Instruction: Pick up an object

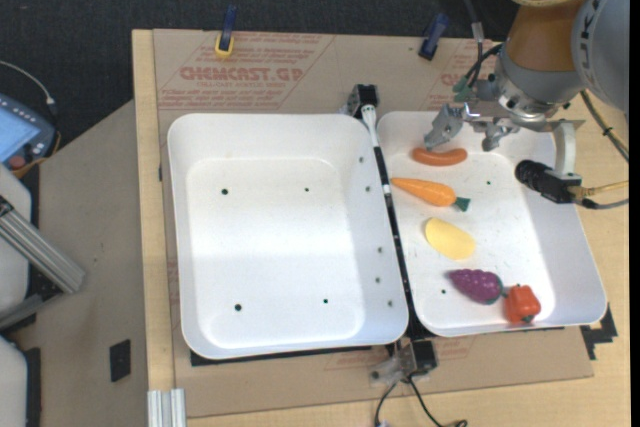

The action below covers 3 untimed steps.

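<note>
My gripper [468, 131] hangs open over the far part of the right bin [560, 245], its two grey fingers spread with nothing between them. Just below and left of the left finger lies an orange sausage-shaped piece [439, 155]. Nearer the camera in the same bin are an orange carrot [425, 190] with a green end, a yellow lemon-like piece [449, 238], a purple bunch of grapes [474, 285] and a red pepper [521, 303].
The left bin [270, 225] lies beside the right one, with a black clip [362, 99] at the far end of their shared rim. A black cable part [545, 181] hangs over the right bin's right side. Blue clamps [433, 35] hold the cardboard base.
</note>
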Each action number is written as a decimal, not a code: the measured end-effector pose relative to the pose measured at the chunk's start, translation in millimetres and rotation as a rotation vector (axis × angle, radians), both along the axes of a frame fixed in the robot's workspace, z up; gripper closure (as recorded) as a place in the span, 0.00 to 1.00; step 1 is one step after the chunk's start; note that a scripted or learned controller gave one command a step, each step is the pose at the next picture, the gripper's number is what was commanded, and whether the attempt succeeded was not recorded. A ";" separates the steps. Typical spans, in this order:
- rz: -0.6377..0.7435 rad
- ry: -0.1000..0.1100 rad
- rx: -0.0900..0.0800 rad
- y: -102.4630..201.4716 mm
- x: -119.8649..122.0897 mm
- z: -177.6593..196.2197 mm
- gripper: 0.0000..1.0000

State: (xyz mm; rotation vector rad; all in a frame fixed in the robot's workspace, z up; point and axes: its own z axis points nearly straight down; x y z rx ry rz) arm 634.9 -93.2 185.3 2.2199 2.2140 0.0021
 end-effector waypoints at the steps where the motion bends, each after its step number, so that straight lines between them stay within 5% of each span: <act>1: 0.000 0.017 0.005 -6.9 -8.5 -101.9 0.00; 2: 0.001 -0.015 -0.003 -44.5 25.0 61.9 0.00; 3: 0.007 -0.013 0.001 -18.1 21.6 186.2 0.00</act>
